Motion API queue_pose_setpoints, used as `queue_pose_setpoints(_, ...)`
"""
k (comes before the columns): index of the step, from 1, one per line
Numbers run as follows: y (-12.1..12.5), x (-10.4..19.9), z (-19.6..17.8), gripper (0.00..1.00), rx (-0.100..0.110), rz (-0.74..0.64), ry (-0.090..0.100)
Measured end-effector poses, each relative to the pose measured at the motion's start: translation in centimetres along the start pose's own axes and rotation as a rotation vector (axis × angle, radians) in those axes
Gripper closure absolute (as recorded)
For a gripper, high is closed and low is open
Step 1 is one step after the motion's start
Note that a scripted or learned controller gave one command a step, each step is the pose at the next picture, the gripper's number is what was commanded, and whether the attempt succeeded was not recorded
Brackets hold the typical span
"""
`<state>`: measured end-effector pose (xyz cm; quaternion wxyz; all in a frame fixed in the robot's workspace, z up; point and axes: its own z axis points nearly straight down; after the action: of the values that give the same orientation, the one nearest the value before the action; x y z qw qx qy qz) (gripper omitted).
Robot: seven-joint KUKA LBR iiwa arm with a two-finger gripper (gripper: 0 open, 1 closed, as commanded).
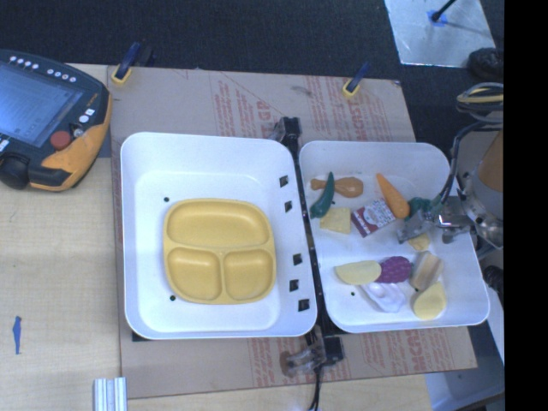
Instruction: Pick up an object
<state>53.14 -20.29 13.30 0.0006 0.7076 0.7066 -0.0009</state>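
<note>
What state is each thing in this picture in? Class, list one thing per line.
Yellow three-compartment plastic tray: lying flat in the left white bin, nothing in its compartments.
Orange toy carrot: lying in the right white bin, near the tool.
Red and white small carton: lying on its side beside the carrot.
Purple toy piece: lying among the pale yellow pieces.
Tool: low over the right bin's right side.

tray (219,248): yellow | bins (141,229): white | carrot (392,195): orange | pendant (47,118): grey, orange
</note>
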Motion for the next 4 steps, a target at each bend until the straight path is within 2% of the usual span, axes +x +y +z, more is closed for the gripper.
queue_pose_setpoints(1, 2.9, 1.1, 3.9, 0.00, -0.005, -0.006, -0.005)
queue_pose_setpoints(2, 13.1, -0.5, -1.7, 0.00, -0.012, -0.009, -0.003)
queue_pose_setpoints(3, 6.5, 1.1, 3.8, 0.00, -0.010, -0.001, 0.001)
queue_pose_setpoints(4, 12.8, 0.3, 3.1, 0.00, -0.006, -0.008, -0.001)
